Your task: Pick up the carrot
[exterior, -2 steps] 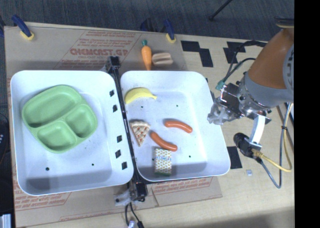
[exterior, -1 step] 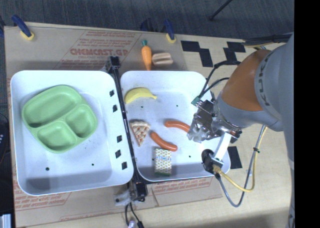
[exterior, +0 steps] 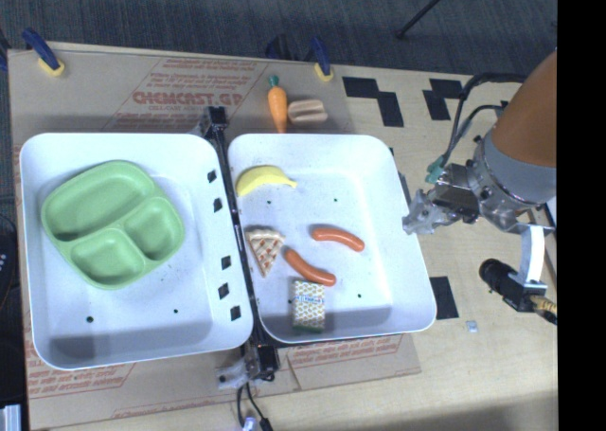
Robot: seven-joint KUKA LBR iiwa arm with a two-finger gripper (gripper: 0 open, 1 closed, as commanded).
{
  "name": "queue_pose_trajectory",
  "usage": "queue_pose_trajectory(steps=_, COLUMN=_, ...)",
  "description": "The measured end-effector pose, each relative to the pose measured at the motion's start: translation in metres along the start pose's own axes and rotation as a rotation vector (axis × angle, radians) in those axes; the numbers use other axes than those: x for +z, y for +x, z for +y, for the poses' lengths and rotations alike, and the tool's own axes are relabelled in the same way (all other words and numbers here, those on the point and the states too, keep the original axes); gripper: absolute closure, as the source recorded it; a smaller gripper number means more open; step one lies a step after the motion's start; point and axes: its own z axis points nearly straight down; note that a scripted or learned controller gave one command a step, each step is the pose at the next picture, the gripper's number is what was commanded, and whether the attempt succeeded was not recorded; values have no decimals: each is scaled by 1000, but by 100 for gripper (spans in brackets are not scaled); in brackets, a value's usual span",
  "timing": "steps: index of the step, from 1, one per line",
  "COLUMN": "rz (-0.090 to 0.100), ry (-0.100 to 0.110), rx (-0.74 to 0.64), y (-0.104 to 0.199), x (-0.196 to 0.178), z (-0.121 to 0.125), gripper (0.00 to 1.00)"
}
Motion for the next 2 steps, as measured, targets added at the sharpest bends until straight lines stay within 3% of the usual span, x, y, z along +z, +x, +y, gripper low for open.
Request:
queue_pose_trajectory(steps=1, rz=2, ry=4, rx=13, y=64, x=85, z=-15, gripper=100)
queue_pose_trajectory(steps=2, rz=1, ry=4, rx=628, y=161, x=115, z=-12, gripper=100)
